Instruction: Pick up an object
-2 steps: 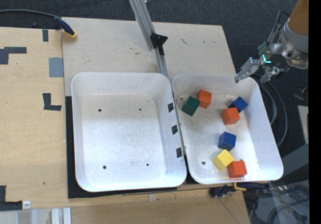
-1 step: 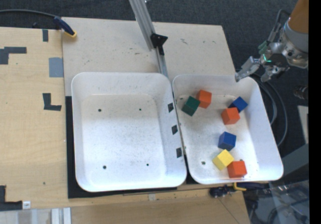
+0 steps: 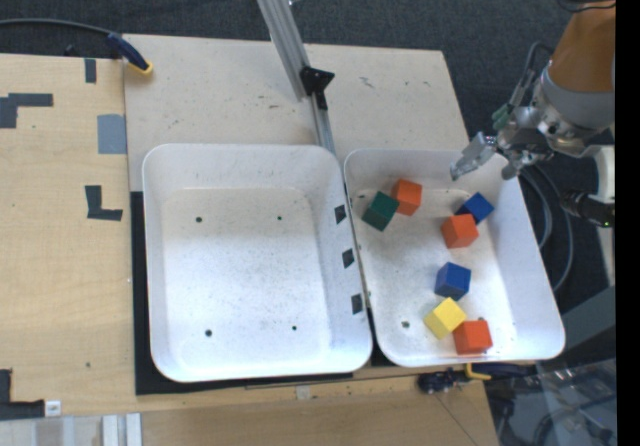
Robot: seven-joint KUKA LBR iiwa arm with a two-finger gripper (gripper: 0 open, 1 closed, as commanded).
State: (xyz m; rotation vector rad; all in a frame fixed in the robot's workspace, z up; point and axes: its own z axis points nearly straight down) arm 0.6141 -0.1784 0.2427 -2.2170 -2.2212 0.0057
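Orange block (image 3: 473,336) partly hides behind yellow block (image 3: 445,317); claw (image 3: 487,159) indistinct.

the pale wooden surface (image 3: 230,84) carries two shallow white bins side by side, the left bin (image 3: 160,234) and the right bin (image 3: 530,274), touching along their inner rims, on a black mat (image 3: 140,374).

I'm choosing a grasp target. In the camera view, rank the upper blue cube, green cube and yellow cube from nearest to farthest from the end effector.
1. Upper blue cube, just below the end effector.
2. Green cube, by the right bin's left wall.
3. Yellow cube, near the front edge.
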